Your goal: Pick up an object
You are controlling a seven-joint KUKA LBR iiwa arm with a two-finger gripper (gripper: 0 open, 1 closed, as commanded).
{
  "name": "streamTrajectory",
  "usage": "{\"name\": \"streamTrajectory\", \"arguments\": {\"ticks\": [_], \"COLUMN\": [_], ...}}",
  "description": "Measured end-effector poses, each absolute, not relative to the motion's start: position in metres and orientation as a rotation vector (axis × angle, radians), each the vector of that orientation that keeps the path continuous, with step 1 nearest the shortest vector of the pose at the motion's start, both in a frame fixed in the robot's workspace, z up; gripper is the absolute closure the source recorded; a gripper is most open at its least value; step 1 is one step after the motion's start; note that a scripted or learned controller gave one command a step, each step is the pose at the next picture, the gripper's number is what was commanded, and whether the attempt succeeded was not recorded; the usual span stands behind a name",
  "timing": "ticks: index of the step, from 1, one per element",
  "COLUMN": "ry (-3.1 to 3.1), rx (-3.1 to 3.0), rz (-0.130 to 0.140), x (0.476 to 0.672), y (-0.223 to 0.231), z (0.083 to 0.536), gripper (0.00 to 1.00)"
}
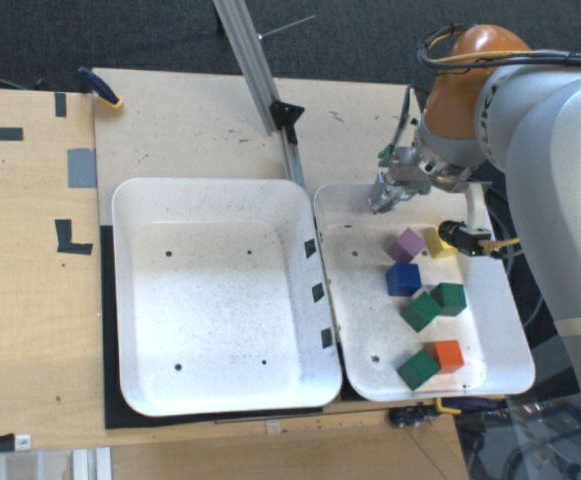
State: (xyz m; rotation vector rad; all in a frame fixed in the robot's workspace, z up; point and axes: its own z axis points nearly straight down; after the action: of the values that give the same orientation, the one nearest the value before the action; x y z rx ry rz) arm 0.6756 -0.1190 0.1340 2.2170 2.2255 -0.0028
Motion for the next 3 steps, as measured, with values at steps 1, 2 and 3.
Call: {"name": "streamTrajectory", "arguments": {"ticks": [1,2,3], "ry": [2.222,2.219,2.223], "rx": [2.217,2.217,2.220], "rz": [0.003,0.005,0.000], "x": [0.679,0.673,0.673], "y": [-0.117,-0.120,-0.119], "z": [0.177,0.237,0.242], "gripper": [1.00,1.00,1.00]}}
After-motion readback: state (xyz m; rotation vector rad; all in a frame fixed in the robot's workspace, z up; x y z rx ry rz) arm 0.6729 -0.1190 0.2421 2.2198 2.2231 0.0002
